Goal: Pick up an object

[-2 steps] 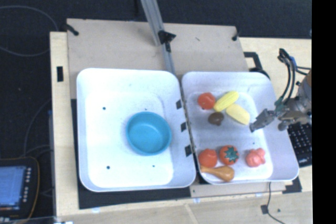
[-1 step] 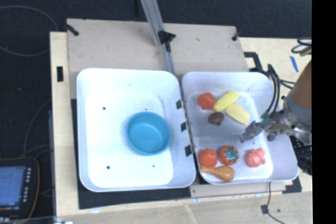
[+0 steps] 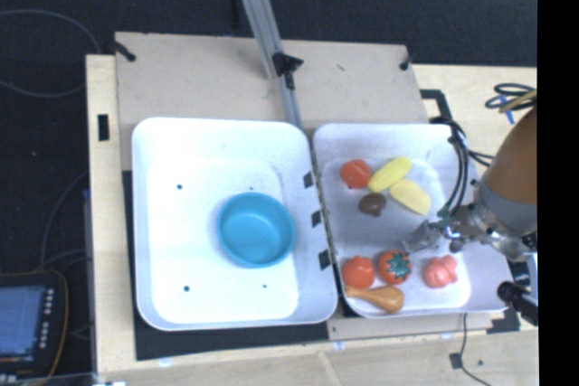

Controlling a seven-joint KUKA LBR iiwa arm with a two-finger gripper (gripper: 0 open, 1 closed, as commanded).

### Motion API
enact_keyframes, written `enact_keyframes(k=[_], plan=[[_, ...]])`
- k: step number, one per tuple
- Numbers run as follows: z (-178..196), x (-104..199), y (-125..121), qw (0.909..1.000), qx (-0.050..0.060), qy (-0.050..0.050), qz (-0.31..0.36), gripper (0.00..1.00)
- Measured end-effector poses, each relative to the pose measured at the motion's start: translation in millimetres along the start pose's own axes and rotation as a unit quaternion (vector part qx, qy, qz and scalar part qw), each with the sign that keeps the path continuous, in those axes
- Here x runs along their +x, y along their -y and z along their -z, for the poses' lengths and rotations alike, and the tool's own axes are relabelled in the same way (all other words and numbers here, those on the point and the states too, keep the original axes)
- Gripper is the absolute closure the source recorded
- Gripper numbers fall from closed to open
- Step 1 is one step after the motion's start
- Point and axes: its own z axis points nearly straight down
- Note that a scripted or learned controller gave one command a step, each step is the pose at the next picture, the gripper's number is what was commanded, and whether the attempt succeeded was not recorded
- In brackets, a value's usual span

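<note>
The tabletop (image 3: 217, 77) carried two shallow white bins side by side, and the arm (image 3: 517, 167), grey with an orange band, reached in low over the right bin (image 3: 389, 140), ending in the claw (image 3: 432, 235) near that bin's middle right. Whether the claw was spread or pressed together could not be told, for its tips were a small grey blur against the white floor, and nothing could be seen between them. Well away on the far side of the claw from the arm lay the left bin (image 3: 181, 149), holding a blue bowl (image 3: 256, 229) upright near its centre. In the right bin, the things to be picked lay scattered around the claw. Beyond it toward the top of the bin lay two yellow pieces (image 3: 401, 183) touching each other, a red piece (image 3: 355, 174) beside them, and a small brown piece (image 3: 372, 204) just under those. Nearest the claw, just below it, sat a red tomato-like piece with a green top (image 3: 393, 266), with another red-orange piece (image 3: 358, 271) touching it on the side away from the arm. A pink-red piece (image 3: 440, 271) lay just below the claw on the arm's side. An orange pear-shaped piece (image 3: 377, 296) lay along the bin's near rim, farthest below. A slanted metal rail (image 3: 258, 4) crossed the tabletop well beyond the claw.
</note>
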Motion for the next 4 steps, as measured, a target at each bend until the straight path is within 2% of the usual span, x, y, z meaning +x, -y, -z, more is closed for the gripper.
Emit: enact_keyframes(k=[1,2,4], plan=[[-47.5,-2.5,-0.6,1.0,-0.004,0.002,0.0,0.0],[-32.2,-1.5,-3.7,1.0,-0.009,0.0,-0.003,1.0],[99.4,-1.0,-6.0,1.0,-0.008,-0.001,0.004,1.0]])
